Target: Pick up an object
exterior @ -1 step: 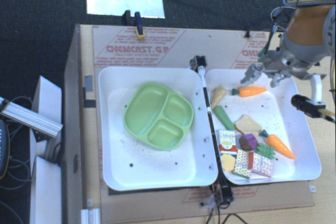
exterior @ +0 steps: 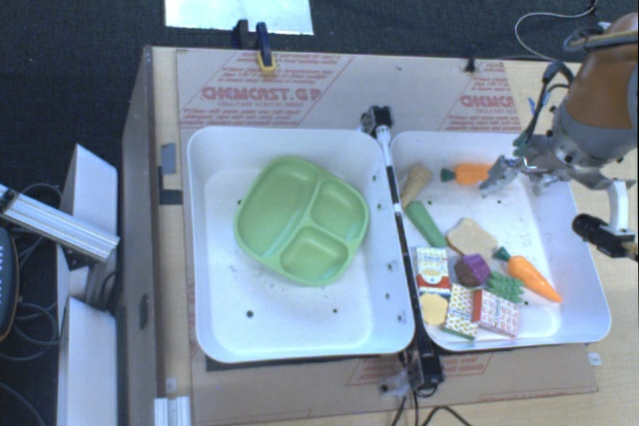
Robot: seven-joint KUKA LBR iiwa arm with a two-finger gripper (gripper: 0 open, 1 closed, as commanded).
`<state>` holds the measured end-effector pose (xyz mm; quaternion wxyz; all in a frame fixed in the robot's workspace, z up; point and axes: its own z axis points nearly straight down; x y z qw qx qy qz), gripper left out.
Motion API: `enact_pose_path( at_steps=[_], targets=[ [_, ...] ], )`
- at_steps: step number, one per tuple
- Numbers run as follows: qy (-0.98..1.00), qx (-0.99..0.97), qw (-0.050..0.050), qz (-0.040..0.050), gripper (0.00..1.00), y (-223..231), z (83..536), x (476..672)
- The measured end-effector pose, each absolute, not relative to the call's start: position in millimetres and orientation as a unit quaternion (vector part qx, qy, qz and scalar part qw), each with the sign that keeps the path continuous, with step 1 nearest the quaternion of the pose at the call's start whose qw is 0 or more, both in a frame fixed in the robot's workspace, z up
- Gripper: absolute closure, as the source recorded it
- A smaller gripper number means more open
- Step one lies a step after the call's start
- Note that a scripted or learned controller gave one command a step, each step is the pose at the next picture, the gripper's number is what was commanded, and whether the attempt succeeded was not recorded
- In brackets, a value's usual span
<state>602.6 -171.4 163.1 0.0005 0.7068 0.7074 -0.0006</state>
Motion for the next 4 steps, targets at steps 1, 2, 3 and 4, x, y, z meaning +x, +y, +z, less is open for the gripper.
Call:
enact_pose_path(
  at_steps=[1, 2, 3, 4],
  targets=[
    [0.708, 0.706, 0.0, 0.0, 0.0, -159, 84, 654.0],
    [0.709, 0.705, -0.003, -0.0022, 1.0, -159, 93, 652.2],
    [0.709, 0.705, 0.0, -0.0007, 0.0, -159, 94, 653.5],
    [0.71, 0.705, -0.002, -0.0017, 1.0, -159, 104, 652.7]
  ],
)
